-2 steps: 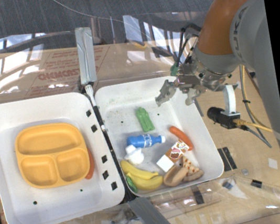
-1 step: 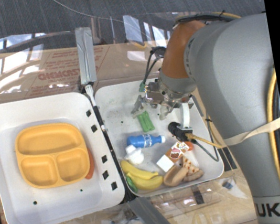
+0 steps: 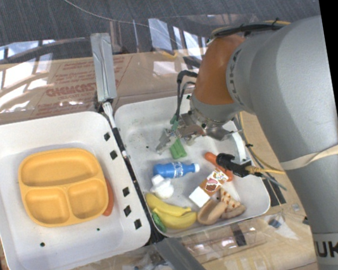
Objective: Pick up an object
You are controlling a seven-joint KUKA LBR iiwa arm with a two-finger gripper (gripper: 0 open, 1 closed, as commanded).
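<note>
My gripper (image 3: 172, 137) is low over the upper middle of the right bin (image 3: 129, 120), at the end of the grey arm with the orange band. A small green object (image 3: 178, 150) lies right at its tip; whether it is gripped I cannot tell. Just below it a blue bottle with a white cap (image 3: 175, 170) lies on its side. A yellow banana (image 3: 169, 213) rests in the front left corner. A small white block (image 3: 198, 196), a pizza-slice toy (image 3: 211, 184), an orange carrot-like piece (image 3: 211, 157) and a brown hot dog bun (image 3: 220, 210) sit along the front right.
The left bin (image 3: 12, 253) holds a yellow divided plate (image 3: 62, 184) with a thin orange-red item (image 3: 108, 202) against its right edge. A hinged divider (image 3: 122, 164) separates the bins. The arm's bulk covers the right bin's far right side.
</note>
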